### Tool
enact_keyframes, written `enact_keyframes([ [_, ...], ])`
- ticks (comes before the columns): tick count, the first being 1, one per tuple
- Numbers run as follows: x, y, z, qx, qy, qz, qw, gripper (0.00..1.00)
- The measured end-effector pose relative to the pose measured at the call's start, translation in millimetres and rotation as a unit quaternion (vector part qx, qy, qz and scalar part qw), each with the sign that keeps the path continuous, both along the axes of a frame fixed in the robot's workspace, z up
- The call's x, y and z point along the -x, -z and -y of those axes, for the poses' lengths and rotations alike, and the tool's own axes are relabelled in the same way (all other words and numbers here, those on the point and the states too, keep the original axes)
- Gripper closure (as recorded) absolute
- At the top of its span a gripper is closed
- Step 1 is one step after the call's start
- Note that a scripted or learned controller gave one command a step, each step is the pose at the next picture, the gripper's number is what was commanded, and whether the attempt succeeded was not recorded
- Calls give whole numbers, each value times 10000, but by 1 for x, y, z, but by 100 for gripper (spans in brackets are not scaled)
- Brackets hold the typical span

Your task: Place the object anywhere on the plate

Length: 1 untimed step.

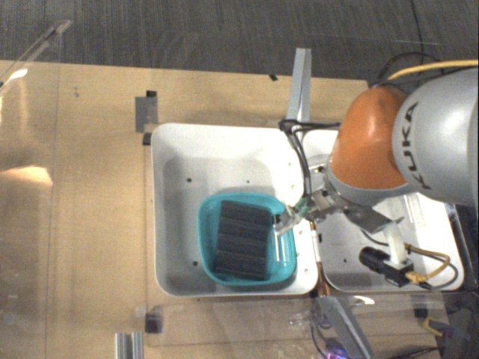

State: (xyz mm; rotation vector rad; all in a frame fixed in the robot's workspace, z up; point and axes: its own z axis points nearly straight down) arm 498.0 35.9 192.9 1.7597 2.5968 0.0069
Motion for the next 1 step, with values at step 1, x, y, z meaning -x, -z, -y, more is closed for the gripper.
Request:
enact_keyframes([
  [1,-15,8,-33,-2,48,-3,10000,0],
])
